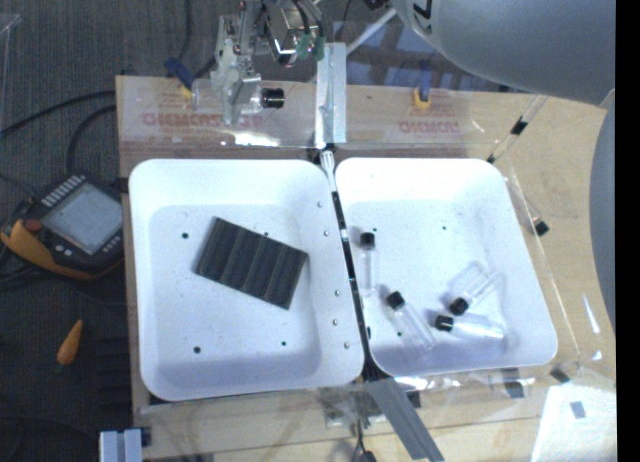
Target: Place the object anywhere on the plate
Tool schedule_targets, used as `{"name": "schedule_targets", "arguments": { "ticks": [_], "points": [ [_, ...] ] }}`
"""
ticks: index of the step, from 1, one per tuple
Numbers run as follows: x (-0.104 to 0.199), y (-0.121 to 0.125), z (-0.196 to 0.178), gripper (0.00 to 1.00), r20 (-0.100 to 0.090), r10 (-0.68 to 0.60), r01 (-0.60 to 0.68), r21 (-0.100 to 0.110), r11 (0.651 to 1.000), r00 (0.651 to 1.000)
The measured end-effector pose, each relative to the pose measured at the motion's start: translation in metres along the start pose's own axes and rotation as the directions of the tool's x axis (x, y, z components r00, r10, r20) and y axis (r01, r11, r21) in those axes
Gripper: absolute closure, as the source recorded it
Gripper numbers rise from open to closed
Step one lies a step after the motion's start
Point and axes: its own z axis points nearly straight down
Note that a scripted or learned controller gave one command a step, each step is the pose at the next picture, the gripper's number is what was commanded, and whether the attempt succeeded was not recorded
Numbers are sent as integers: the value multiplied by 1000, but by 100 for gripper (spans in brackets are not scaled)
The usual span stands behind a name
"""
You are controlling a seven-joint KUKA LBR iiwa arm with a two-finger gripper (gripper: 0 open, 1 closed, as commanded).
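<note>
While the claw (240, 80) hangs above the table's far edge, grip state indiscernible, it should descend right toward 4 vials (455, 315), then carry 1 to the dark plate (250, 262) below it.

A handheld pendant (75, 225) with a grey screen and orange edge lies on the dark floor at nine o'clock, its black cables (40, 120) trailing up toward ten. An orange-handled tool (67, 342) lies on the floor near eight o'clock. Along the surface's (560, 180) far edge at twelve, a clear panel (200, 120) carries faded red lettering. A blue clamp (178, 72) sits at eleven o'clock, and an orange clip (424, 100) at one.
</note>
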Motion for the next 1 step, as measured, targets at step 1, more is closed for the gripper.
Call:
{"name": "schedule_targets", "arguments": {
  "ticks": [1],
  "points": [
    [-27,0,1,100,1,-363,363,-3,932,932]
  ]
}}
